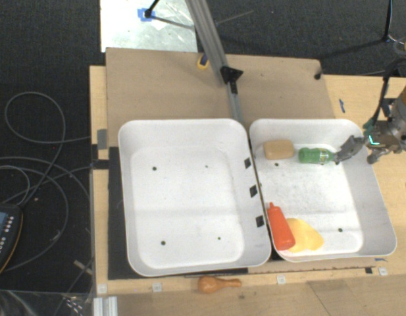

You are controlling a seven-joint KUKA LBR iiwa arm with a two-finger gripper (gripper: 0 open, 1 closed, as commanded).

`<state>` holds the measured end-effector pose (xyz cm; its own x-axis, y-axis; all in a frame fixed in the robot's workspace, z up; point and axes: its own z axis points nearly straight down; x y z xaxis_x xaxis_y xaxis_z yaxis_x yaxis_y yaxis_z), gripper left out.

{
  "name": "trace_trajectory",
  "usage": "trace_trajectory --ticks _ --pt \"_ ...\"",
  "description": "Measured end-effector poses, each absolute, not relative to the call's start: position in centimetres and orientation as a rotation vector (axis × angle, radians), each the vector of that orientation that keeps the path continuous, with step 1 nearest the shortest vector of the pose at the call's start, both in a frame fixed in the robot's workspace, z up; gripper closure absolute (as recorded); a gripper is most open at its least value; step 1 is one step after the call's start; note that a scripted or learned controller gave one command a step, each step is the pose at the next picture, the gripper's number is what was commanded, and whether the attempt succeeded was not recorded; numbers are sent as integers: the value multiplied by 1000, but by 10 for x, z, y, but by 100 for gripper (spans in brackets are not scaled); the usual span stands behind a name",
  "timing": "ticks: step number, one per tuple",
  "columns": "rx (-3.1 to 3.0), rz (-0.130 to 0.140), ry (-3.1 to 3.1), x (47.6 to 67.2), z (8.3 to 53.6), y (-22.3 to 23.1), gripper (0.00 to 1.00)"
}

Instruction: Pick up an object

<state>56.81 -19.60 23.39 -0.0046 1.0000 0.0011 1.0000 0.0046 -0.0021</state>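
A green bottle (pixel 314 155) is lying on its side at the far end of the right bin (pixel 374 206), just beside a tan block (pixel 279 149). The gripper (pixel 347 149) is hanging right next to it, fingers spread and gripping nothing, while an orange bottle (pixel 279 226) and a yellow object (pixel 306 234) are lying together at the near edge

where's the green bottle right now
The green bottle lies in the right bin, near its far wall, between the tan block and the gripper.

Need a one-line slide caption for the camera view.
End effector beside green bottle in right bin; tan block, orange bottle, yellow item also inside.
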Motion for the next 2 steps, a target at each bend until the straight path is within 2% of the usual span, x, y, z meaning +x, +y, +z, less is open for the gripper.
trace_trajectory --ticks 1,2 --pt "-2216 -2 -2228 569 236 -196 0" --pt "-2220 3 -2219 565 175 -201 0"
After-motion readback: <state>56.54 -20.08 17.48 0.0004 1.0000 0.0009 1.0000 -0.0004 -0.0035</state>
